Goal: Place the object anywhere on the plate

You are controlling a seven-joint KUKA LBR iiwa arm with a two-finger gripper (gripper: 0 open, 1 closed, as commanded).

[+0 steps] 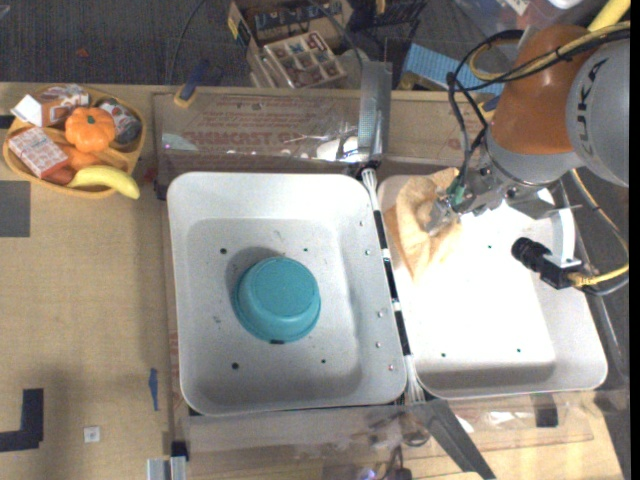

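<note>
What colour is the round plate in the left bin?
Teal blue, as the camera view shows; the plate sits in the left bin.

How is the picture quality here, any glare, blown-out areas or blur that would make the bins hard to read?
In the camera view, the right bin is overexposed, its floor nearly pure white with little surface detail; the left bin is evenly lit, and the teal plate reads sharply with a soft shadow under it. The tan object near the gripper looks slightly washed out. The clear sheet behind the bins shows glare.
</note>
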